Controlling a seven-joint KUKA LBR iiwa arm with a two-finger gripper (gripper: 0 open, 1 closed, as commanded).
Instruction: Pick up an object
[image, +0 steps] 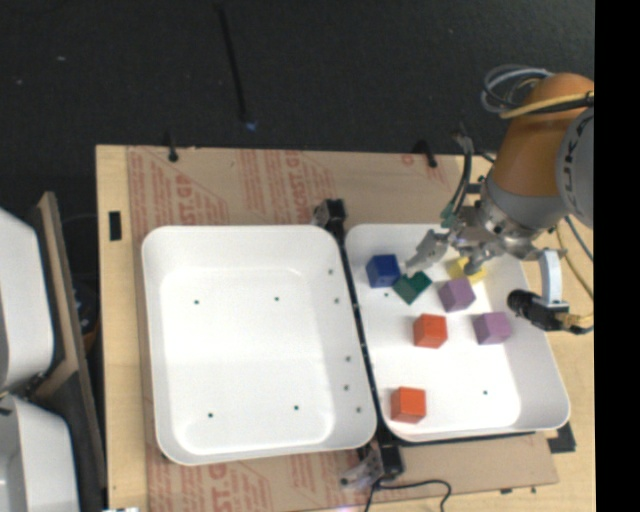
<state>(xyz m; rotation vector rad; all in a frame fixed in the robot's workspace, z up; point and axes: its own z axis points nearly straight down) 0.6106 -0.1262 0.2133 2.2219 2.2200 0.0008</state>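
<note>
Blocks are lying loose in the right bin (535, 395), giving the gripper (432, 252) several targets. The gripper is hovering at the bin's far edge with fingers spread wide, holding nothing. It is pointing toward the green block (411, 288), just beside the blue block (382, 270). Judged from this, the green block is the likely pick, and crowding there is risking a miss.

two bins (160, 270), seven blocks (431, 330)

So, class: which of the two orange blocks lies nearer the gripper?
The orange block in the bin's middle, between the purple blocks; the other orange block sits near the front edge, farther from the gripper.
</note>
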